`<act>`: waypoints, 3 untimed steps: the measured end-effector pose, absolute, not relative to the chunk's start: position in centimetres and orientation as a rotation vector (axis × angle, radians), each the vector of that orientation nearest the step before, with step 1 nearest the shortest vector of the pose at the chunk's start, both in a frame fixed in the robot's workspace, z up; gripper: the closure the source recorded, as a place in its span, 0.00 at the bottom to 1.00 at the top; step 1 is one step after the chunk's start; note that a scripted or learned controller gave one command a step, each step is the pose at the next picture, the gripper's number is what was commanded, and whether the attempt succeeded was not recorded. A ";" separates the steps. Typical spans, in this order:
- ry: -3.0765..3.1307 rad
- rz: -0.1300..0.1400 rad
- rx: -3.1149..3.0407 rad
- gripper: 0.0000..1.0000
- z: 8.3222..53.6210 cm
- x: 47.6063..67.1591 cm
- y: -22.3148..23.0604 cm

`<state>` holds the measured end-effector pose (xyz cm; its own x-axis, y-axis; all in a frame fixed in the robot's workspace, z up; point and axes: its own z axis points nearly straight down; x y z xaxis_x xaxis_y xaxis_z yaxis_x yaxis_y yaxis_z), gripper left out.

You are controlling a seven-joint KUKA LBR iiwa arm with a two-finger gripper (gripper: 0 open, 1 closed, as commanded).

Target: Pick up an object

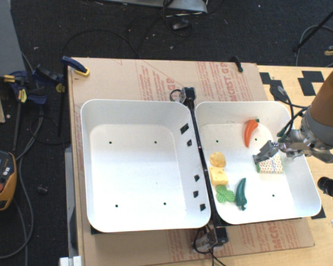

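The right bin [288, 204] holds an orange carrot-like piece [250, 132], a round yellow piece [217, 159], a yellow block [219, 177], a green leafy piece [225, 194], a dark teal piece [241, 192] and a patterned flat item [271, 165]. My gripper [265, 153] hangs low over the right side of this bin. Its tips sit right at the upper edge of the patterned item. I see nothing held between them.
The left bin [100, 121] lies beside the right one, with a black divider strip [197, 159] between them. Both rest on a cardboard sheet [155, 76]. Clamps and cables lie off the bench at the left.
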<state>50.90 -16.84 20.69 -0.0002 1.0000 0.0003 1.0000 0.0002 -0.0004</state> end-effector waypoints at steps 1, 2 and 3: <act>-2.225 -0.002 -2.221 0.00 22.8 58.6 -17.7; -2.280 0.003 -2.156 0.00 19.8 51.7 -17.1; -2.226 -0.004 -2.224 0.00 26.1 58.6 -19.7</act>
<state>58.55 -19.68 26.13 -0.0008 1.0000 -0.0021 1.0000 0.0008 0.0056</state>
